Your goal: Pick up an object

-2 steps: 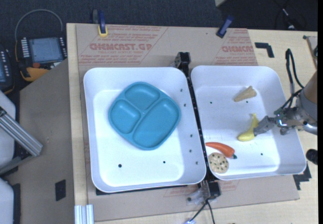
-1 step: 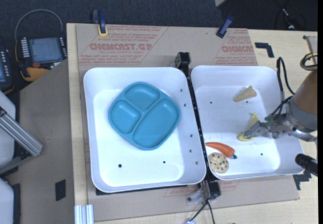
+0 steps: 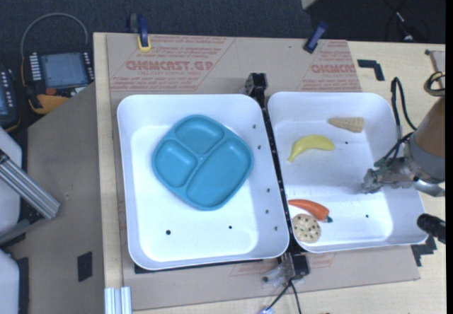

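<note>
The right bin (image 3: 368, 228) holds a yellow banana (image 3: 310, 146), a tan cone-shaped piece (image 3: 347, 124), a red-orange carrot (image 3: 309, 208) and a round speckled cookie (image 3: 306, 228). My gripper (image 3: 379, 179) is low at the right side of this bin, over bare white floor. It is well to the right of the carrot and below-right of the banana. Nothing shows between its fingers.
The left bin (image 3: 141, 221) bears a blue divided plate (image 3: 203, 161). A black divider (image 3: 272, 164) runs between the bins. The arm (image 3: 432, 143) enters from the right edge over the right bin's wall. Cables lie at the front of the bench.
</note>
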Motion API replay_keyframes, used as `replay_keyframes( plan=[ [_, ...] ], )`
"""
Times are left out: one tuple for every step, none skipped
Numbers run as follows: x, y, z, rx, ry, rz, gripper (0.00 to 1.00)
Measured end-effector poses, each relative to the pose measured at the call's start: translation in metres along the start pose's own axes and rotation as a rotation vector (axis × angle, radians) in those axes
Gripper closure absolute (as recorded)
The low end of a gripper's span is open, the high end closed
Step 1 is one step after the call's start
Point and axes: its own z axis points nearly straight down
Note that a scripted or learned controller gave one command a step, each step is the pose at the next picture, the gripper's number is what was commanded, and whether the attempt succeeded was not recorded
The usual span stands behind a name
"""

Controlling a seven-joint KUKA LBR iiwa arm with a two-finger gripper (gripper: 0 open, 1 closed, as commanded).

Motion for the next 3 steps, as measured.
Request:
replay_keyframes(
  plan=[
    [-0.005, -0.001, -0.062, 0.002, -0.003, 0.001, 1.0],
    [-0.006, 0.001, -0.115, 0.0, -0.003, 0.001, 1.0],
    [-0.006, 0.002, -0.123, 0.004, -0.002, 0.001, 1.0]
  ],
)
